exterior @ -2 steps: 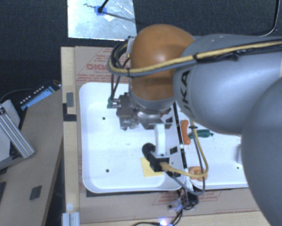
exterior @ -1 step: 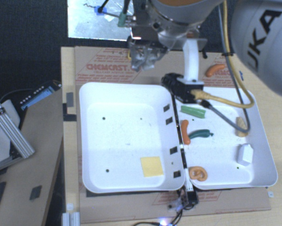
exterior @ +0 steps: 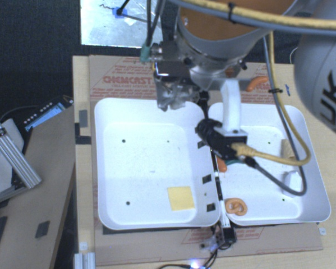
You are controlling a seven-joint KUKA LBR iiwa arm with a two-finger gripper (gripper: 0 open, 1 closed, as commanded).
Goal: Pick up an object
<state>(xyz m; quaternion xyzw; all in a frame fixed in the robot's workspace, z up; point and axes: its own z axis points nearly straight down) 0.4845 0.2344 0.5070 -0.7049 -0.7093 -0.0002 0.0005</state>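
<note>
One arm (exterior: 240, 15) | reaching from right | low over right bin (exterior: 308, 150)

Wide open floor across my left bin (exterior: 139, 150), just the yellow square (exterior: 180, 198) near its front. The right bin (exterior: 308, 206) is crowded: my cable (exterior: 274, 167) loops over it, and a pretzel-like piece (exterior: 236, 207), I think, sits by the divider.

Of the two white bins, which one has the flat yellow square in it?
The left bin: the yellow square lies near its front right corner. The right bin holds an orange pretzel-shaped piece instead.
</note>
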